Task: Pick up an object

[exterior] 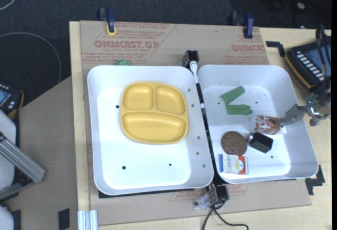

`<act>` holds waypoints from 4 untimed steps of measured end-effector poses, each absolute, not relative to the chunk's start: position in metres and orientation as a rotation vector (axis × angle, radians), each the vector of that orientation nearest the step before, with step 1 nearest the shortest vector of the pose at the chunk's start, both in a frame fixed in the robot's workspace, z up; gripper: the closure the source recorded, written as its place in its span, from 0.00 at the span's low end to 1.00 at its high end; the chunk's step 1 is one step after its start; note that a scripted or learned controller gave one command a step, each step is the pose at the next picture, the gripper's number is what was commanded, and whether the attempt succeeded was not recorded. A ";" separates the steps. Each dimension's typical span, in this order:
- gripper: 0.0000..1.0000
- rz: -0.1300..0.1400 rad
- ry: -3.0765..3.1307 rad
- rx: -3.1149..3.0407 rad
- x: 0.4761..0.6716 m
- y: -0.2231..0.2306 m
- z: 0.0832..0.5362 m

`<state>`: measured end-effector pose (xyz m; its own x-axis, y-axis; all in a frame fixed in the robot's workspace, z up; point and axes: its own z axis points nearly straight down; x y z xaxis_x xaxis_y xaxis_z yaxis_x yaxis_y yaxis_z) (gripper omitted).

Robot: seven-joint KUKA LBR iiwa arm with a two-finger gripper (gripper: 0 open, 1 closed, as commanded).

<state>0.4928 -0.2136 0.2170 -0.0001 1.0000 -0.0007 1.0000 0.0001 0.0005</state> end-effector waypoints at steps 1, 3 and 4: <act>1.00 0.001 2.220 2.217 0.494 -0.214 0.228; 1.00 0.015 2.219 2.204 0.482 -0.175 0.314; 1.00 0.008 2.212 2.210 0.480 -0.198 0.416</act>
